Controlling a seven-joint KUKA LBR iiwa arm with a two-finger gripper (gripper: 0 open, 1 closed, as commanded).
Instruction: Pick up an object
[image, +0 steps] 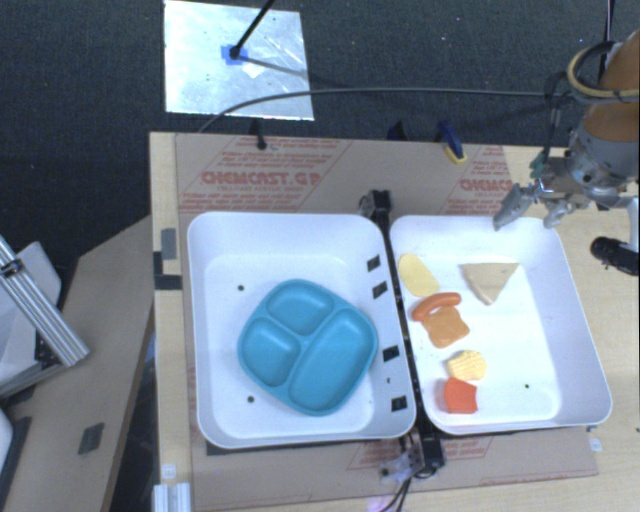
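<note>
**Reaching into a crowded bin**

Lying in the right white bin (575, 330), the pale tan wedge (489, 279) sits near small yellow and orange pieces (441, 316); a misjudged descent could nudge neighbours. The hand (528, 203) hovers above the far rim, fingers spread, holding nothing.

left bin (215, 300): divided plate (306, 346) | right bin (575, 330): food pieces (443, 322) near its left wall

Smooth glossy plastic forms the blue tray (308, 346) and white bins (290, 235); brown board (300, 175) beneath looks matt.
</note>
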